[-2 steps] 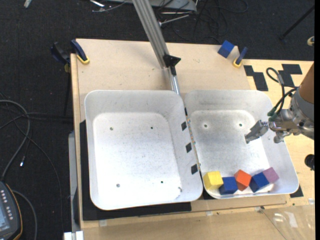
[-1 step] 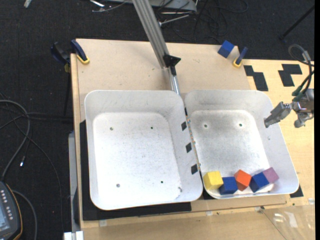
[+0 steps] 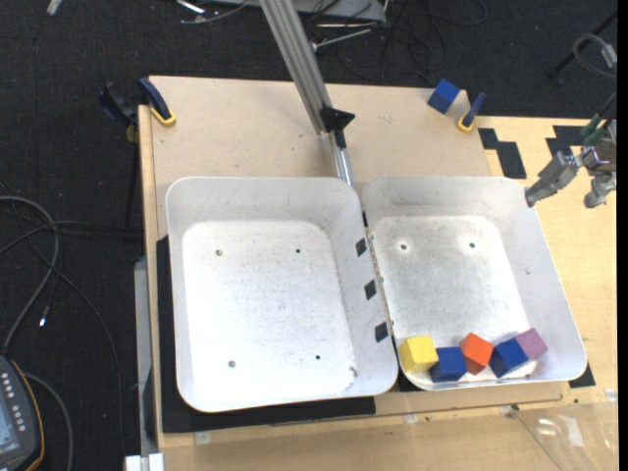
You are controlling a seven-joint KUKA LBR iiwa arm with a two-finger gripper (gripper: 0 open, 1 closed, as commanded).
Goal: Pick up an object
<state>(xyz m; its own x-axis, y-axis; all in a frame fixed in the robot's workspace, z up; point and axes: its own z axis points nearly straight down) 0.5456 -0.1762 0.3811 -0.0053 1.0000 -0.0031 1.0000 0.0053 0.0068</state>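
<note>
Bins: two white bins [image 3: 265, 292] are set side by side on the counter [image 3: 245, 135].
Blocks: five are clustered at the right bin's near edge: one yellow [image 3: 418, 351], two blue [image 3: 449, 363], one orange [image 3: 477, 349], one purple [image 3: 531, 342].
Gripper [image 3: 569, 186]: seen at the right edge, jaws spread, nothing held.

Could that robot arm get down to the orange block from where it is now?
Probably yes. The gripper hangs at the right bin's far right edge, with open space above the bin. The orange block sits in the near corner, wedged between two blue blocks, so getting fingers around it may be awkward.
</note>
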